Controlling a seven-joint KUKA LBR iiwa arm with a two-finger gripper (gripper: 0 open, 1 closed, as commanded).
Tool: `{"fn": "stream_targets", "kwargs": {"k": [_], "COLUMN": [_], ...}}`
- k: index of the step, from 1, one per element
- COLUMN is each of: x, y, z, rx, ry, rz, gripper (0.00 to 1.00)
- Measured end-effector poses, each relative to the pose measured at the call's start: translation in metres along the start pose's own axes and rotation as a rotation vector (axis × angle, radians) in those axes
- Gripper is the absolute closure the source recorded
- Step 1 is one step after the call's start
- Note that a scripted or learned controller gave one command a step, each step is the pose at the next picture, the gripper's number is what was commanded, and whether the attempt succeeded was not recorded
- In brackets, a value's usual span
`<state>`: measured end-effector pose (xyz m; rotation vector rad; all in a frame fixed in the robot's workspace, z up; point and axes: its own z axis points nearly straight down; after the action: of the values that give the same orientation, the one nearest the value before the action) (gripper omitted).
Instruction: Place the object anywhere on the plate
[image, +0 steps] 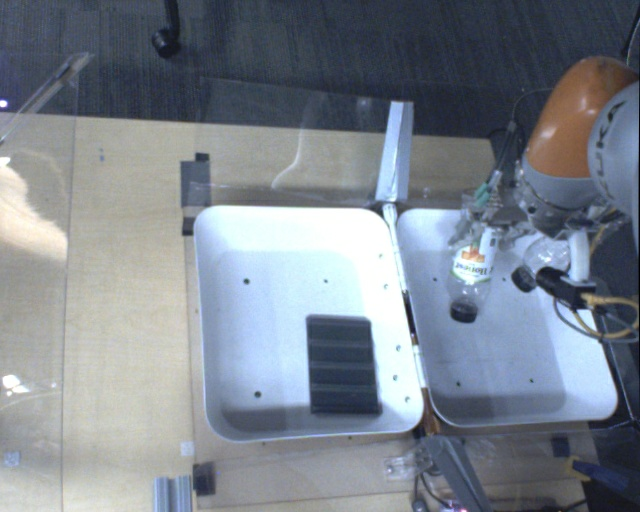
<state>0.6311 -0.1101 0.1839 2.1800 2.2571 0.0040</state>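
Bottle (472, 280) hanging cap-down over right bin (560, 400), upper end at end effector (483, 228), apparently pinched between fingers | well clear of bin walls, bare white floor below and toward near edge | dark ridged plate (342, 364) flat in left bin (230, 300), near front wall; bin rims and divider between | table (100, 300) around.

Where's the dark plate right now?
The dark ribbed plate lies flat in the left bin, toward its near right corner, well apart from the small bottle in the right bin.
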Motion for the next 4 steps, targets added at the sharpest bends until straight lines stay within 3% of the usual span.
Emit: {"fn": "stream_targets", "kwargs": {"k": [1, 2, 3, 4], "x": [0.061, 0.131, 0.137, 0.220], "y": [-0.030, -0.032, 0.003, -0.037], "z": [-0.036, -0.057, -0.001, -0.001], "rx": [0.001, -0.001, 0.000, 0.001], "ry": [0.002, 0.002, 0.002, 0.003], "rz": [-0.191, -0.289, -0.463, -0.671], "gripper": [1.00, 1.00, 1.00, 1.00]}}
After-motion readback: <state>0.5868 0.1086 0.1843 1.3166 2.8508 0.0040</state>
